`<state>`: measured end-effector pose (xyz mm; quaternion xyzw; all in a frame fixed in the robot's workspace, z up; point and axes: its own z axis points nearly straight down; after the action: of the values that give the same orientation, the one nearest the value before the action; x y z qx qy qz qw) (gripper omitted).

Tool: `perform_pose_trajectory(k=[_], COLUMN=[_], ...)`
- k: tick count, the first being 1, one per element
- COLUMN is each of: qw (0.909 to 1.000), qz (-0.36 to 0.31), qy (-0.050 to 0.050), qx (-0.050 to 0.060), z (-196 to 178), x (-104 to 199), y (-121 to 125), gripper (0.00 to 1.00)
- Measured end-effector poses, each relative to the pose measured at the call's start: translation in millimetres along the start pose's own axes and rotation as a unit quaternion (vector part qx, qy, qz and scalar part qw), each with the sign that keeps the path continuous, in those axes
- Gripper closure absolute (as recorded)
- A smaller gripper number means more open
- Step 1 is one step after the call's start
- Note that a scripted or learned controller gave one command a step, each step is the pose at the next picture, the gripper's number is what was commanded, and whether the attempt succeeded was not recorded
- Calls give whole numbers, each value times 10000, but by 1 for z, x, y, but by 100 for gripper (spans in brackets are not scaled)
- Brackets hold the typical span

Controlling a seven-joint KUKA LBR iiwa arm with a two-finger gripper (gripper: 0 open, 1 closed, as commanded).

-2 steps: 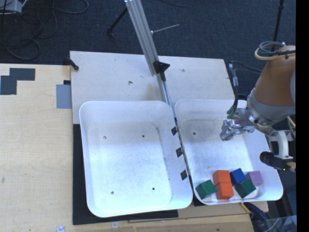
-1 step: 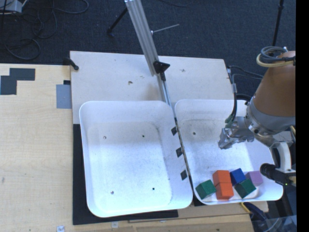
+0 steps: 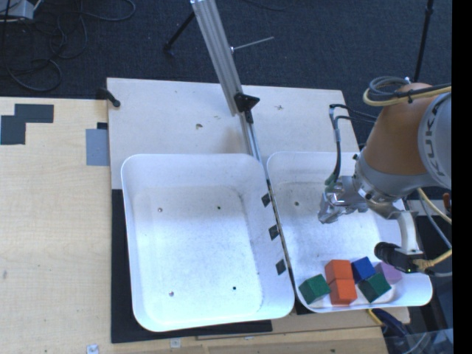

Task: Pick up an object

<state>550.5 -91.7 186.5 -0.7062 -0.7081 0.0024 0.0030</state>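
- Grey metal gripper (image 3: 333, 203) hangs over the middle of the right bin (image 3: 310, 169), nothing showing between its fingers; whether they are spread or pressed together cannot be told from this slant.
- Bare white floor lies directly under the gripper, so a descent from this spot would likely come up with nothing.
- Pickable things crowd the near corner of that bin: an orange block (image 3: 341, 280), with a green block (image 3: 314, 287) just beside it on one side, and a blue block (image 3: 362, 268), a second green block (image 3: 375, 287) and a purple block (image 3: 390, 273) on the other.
- Best candidate is probably the first green block, at the open edge of the cluster, with free floor on one side for a finger.
- Blocks in the pack touch or nearly touch, so fingers coming down between them risk landing on top or shoving them into the bin wall.
- Left bin (image 3: 140, 198) sits alongside, separated by a divider rail (image 3: 273, 212).
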Motion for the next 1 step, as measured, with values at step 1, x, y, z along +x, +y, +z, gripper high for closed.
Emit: perform_pose_trajectory(k=[1], qw=[10000], qz=[20], qy=[-16], qx=[-42], z=[10], x=[-46], y=[60], gripper=[100])
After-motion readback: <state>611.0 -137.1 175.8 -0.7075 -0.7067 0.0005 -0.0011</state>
